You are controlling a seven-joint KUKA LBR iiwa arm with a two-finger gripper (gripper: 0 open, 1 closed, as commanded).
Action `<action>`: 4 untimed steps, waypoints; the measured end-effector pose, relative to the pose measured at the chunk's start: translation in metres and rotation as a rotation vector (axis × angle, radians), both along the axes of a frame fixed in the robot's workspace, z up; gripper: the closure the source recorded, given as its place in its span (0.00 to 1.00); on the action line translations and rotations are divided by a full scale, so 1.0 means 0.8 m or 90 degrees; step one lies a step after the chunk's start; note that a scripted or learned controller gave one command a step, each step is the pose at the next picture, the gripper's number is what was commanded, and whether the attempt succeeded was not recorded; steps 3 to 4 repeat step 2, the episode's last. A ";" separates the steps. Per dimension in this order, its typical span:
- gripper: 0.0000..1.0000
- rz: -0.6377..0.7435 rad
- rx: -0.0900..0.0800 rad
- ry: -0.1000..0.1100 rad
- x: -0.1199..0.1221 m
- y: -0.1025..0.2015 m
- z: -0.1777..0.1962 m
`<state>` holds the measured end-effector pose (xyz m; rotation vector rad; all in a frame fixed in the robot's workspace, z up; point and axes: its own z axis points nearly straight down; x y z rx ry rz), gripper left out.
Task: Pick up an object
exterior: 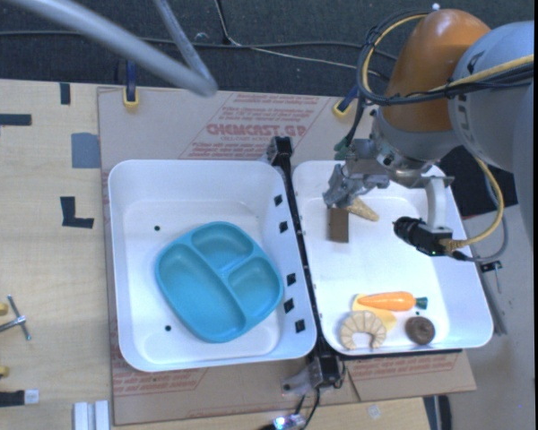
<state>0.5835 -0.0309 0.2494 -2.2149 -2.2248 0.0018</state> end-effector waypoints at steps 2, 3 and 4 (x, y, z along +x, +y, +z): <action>1.00 0.000 -0.001 0.001 -0.022 0.126 -0.030; 1.00 0.000 -0.001 0.001 -0.022 0.126 -0.030; 1.00 0.000 -0.001 0.001 -0.022 0.126 -0.030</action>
